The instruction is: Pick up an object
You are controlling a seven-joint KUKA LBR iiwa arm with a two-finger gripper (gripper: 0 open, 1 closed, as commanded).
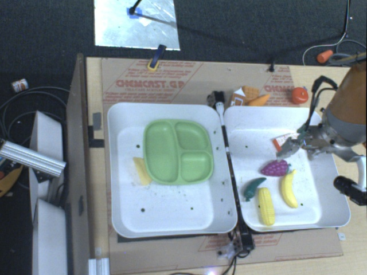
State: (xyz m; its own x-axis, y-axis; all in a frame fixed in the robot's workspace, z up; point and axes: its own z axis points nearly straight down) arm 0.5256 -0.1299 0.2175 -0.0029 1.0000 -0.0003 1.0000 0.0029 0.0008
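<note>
Four toys lie in the right bin (338,213) — purple grapes (275,167), banana (289,189), corn (265,205), green pepper (252,187) — gripper (288,147) poised above the grapes, grip state unreadable; approach step, next needs a descent onto the grapes.

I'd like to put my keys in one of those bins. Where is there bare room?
Left white bin: bare floor in front of the green divided plate. Right white bin: bare floor left of the tool. Crowded at its front, where purple grapes, yellow corn and yellow banana cluster.
</note>
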